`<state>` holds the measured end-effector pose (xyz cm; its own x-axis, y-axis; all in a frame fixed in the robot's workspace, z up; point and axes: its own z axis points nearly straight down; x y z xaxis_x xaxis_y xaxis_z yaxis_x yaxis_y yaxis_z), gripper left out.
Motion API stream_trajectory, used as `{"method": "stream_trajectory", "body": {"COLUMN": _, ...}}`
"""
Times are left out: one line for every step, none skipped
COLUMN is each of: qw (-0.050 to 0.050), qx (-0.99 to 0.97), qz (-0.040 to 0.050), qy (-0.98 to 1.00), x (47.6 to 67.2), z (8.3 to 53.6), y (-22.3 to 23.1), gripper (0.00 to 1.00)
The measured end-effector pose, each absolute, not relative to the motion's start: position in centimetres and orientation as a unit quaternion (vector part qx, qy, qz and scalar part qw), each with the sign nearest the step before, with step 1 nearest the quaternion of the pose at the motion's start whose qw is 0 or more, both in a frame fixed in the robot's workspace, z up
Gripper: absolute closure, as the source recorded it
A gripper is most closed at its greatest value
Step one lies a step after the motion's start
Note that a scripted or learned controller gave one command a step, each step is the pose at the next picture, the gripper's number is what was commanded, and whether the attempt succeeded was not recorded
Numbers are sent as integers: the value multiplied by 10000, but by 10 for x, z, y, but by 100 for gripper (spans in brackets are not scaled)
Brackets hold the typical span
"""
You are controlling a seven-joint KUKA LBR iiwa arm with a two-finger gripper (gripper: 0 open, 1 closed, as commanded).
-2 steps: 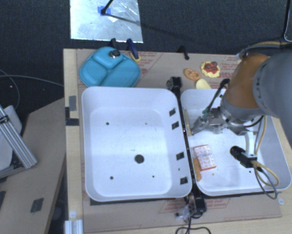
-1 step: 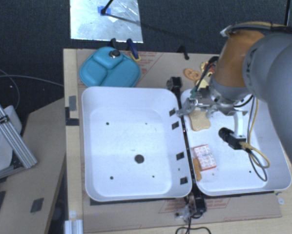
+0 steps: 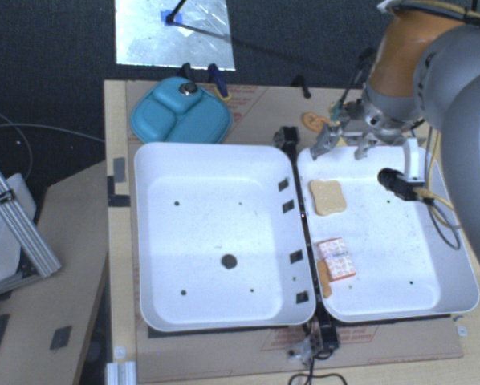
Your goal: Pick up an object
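Observation:
A tan toy bread slice [image 3: 327,196] lies flat in the right bin [image 3: 433,295], near its back left corner. Closer to the front left, a small red-and-white patterned packet [image 3: 336,259] rests beside a thin orange piece [image 3: 324,278]. My gripper [image 3: 342,145] hangs over the back rim of the right bin, just behind the bread slice. Its two fingers stand apart with nothing between them.
The left bin [image 3: 156,215] has only a small dark spot [image 3: 229,261] on its floor. A teal divided tray [image 3: 180,112] sits behind it on the cardboard. A small tan item [image 3: 312,121] lies behind the right bin. The grey arm covers the upper right.

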<state>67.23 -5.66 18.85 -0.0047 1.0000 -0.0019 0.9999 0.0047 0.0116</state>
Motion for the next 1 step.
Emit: {"method": "stream_trajectory", "body": {"qw": 48, "qx": 7089, "qz": 9, "qy": 7052, "x": 669, "z": 234, "y": -142, "gripper": 0}}
